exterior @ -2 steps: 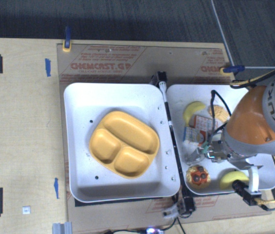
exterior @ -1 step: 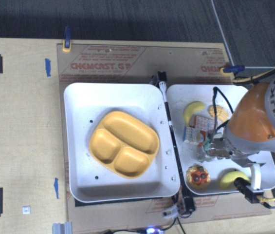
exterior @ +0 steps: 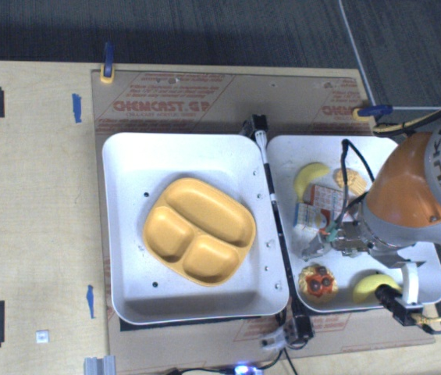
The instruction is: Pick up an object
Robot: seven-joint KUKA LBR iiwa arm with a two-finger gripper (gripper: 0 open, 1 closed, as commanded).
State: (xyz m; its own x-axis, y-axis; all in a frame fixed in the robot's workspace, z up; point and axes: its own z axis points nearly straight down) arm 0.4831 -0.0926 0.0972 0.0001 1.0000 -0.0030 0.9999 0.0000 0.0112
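Note:
The right bin (exterior: 282, 162) holds several small objects. A yellow round fruit (exterior: 311, 176) lies at its back left, with a clear packet with red print (exterior: 323, 203) just in front of it. At the front lie an orange-and-dark patterned ball (exterior: 318, 281) and a yellow lemon-like object (exterior: 371, 286). My gripper (exterior: 331, 237) hangs low over the middle of this bin, just in front of the packet and above the patterned ball. The arm's orange band (exterior: 407, 186) covers the bin's right part.
The left bin (exterior: 122, 209) holds a large yellow divided tray (exterior: 198, 230), lying upside down at its middle. A black divider (exterior: 270, 201) runs between the bins. Cables (exterior: 353, 158) loop over the right bin's back. Cardboard lies under both bins.

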